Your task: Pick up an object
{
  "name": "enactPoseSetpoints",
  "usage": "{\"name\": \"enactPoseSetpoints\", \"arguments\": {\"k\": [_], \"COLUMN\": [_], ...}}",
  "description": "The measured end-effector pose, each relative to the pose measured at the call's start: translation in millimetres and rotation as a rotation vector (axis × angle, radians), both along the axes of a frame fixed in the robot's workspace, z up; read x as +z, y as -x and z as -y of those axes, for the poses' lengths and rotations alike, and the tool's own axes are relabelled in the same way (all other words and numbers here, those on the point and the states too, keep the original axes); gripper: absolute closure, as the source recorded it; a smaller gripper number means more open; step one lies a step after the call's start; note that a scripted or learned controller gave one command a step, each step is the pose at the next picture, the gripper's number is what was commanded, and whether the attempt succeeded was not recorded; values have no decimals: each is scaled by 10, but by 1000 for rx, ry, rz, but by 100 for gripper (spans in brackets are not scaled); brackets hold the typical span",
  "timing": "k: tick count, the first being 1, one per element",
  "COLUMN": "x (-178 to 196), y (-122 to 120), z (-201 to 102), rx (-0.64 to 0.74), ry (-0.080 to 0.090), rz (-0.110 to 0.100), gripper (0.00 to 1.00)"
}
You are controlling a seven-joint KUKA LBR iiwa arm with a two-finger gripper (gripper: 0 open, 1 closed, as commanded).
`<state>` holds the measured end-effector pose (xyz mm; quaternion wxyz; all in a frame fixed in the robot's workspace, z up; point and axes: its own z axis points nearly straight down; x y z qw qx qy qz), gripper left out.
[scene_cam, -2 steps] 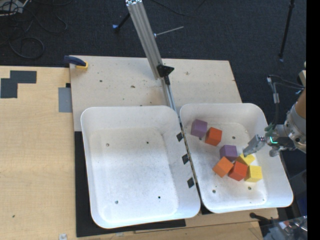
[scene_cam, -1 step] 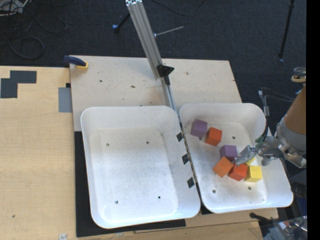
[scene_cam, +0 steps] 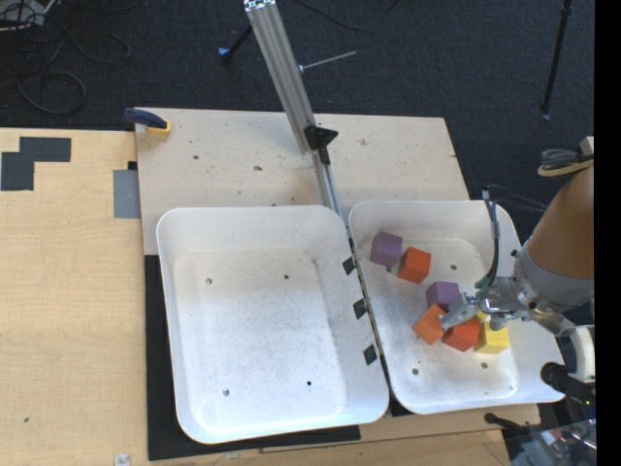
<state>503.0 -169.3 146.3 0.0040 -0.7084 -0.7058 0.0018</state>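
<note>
Left to right, we see a purple cube [scene_cam: 386, 249] and an orange cube [scene_cam: 415, 264] up-left of the claw [scene_cam: 465, 316]; another orange cube [scene_cam: 428, 324] just left, a red cube [scene_cam: 463, 335] touching below it, a yellow cube [scene_cam: 493, 339] right. Claw state: we cannot tell.

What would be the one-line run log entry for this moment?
stage: reaching | gripper: low in right bin, among cluster | nearest: red block, orange block | grasp: unconfirmed

Left bin [scene_cam: 194, 250] floor bare, wide open for reach. Right bin [scene_cam: 412, 391] crowded mid-right: 6 blocks, with purple block [scene_cam: 386, 249] and orange block [scene_cam: 415, 264] touching near divider. Front strip and back corner free. Slanted metal post [scene_cam: 286, 76] blocks back.
</note>
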Motion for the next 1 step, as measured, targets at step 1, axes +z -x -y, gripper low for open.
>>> {"name": "enactPoseSetpoints", "arguments": {"k": [1], "x": [-239], "y": [-80], "z": [37], "rx": [1], "ry": [11], "rz": [33], "gripper": [0]}}
